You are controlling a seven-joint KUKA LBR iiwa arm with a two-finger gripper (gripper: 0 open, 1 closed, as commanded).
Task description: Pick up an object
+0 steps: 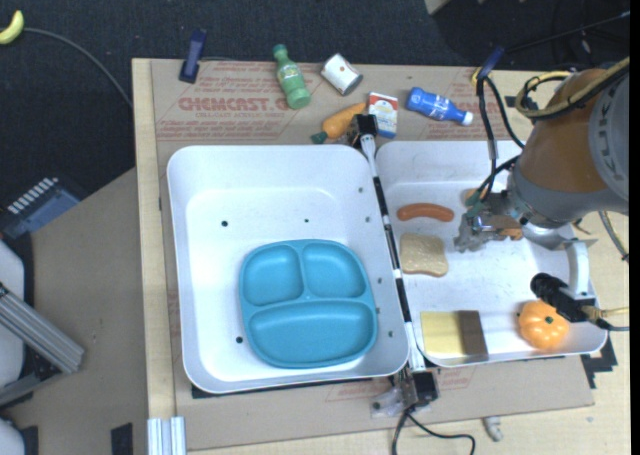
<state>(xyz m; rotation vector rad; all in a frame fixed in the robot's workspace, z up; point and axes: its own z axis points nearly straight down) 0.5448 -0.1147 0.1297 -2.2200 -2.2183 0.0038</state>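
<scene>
In the right-hand bin (pixel 440 158), the tool (pixel 476 230) hovers low; whether it is clenched cannot be made out. Just beside it lies a toy sausage (pixel 426 212), likely light, stiff and slick, best pinched across its narrow middle.
</scene>
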